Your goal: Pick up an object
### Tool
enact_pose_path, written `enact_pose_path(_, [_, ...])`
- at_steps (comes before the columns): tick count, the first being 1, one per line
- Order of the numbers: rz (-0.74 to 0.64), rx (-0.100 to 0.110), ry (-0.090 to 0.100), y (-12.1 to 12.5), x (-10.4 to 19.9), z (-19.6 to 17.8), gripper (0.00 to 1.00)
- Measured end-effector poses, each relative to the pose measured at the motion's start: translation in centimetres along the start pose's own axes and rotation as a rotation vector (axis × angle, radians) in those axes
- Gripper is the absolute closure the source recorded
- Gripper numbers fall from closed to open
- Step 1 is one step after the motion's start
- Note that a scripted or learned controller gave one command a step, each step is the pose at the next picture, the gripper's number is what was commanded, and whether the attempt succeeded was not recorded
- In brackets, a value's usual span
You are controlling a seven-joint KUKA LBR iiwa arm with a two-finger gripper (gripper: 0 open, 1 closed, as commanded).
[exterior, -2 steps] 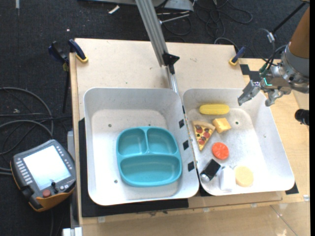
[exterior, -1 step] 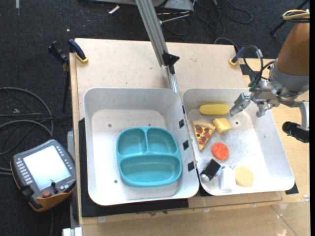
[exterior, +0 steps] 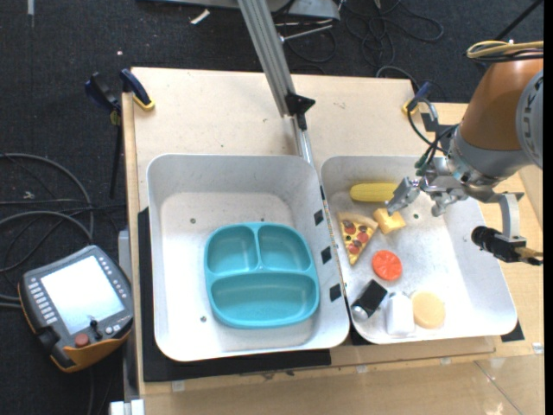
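Under the pincer (exterior: 422,194), in the right bin (exterior: 484,292), lies one yellow cheese wedge (exterior: 390,221), its long axis slanting from upper left to lower right. One finger hangs just above it, the other further right; the pincer is spread and grasps nothing. Around the wedge lie one corn cob (exterior: 373,193), lengthwise left to right, one pizza slice (exterior: 356,237) pointing down, one red tomato (exterior: 387,265), one black block (exterior: 370,298), one white bottle (exterior: 399,315) and one pale round bun (exterior: 429,310). One teal tray (exterior: 258,274) with three compartments sits in the left bin (exterior: 173,232). Both bins stand on the bench (exterior: 207,111).
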State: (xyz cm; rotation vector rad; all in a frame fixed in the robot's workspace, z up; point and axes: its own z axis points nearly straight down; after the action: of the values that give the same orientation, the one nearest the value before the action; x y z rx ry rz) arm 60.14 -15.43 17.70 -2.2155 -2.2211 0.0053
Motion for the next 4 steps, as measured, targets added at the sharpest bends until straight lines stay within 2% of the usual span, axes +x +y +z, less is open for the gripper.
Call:
enact_pose_path(1, [0.003,0.0,0.0,-0.5,0.1,4.4,0.0])
enact_pose_path(2, [0.002,-0.007,-0.001,-0.3,0.1,3.1,1.0])
enact_pose_path(3, [0.002,-0.012,-0.003,-0.8,-0.2,-3.1,1.0])
enact_pose_path(4, [0.001,-0.007,-0.001,-0.7,-0.2,-3.3,1.0])
